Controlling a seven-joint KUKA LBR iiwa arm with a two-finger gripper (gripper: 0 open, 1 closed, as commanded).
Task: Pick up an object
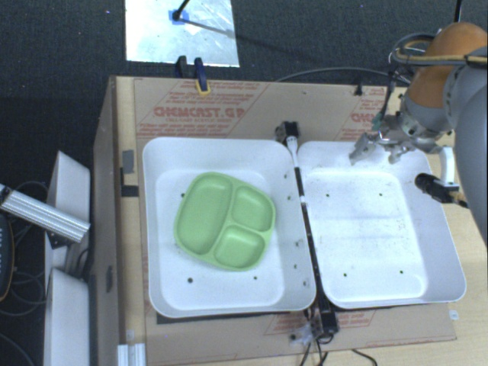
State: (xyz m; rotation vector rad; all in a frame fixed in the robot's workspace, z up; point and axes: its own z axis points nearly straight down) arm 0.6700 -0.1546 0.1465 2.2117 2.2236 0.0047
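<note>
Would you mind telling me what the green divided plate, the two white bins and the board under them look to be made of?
The green divided plate looks like molded plastic with a matte finish: even colour, rounded compartment walls, soft sheen. The left bin and right bin seem to be thin white plastic, with smooth rounded rims; the right one is speckled with dark marks. The board appears to be brown cardboard or paper-faced sheet, with red print.

A divided plate is lying in the left bin; the right bin is sitting just beside it, the gripper hanging over its far edge.
</note>
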